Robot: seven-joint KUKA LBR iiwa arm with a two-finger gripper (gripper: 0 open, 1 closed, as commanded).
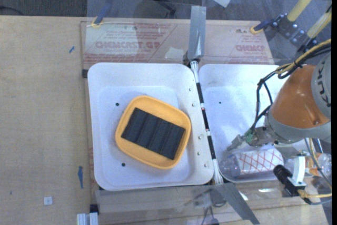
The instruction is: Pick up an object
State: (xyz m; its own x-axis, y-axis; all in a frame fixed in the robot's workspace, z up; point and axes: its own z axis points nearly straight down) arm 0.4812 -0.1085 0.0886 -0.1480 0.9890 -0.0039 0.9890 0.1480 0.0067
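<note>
Orange-banded arm (pixel 297 105) bends low — over right bin (pixel 231 92).

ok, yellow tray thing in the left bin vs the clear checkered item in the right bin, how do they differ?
The yellow tray is opaque with dark ribbed pads; the checkered item is see-through with a red-and-white pattern. The yellow tray looks larger. It lies in the open mid-bin; the checkered item sits at the near edge, partly under the arm. Both lie flat on white bin floors.
</note>
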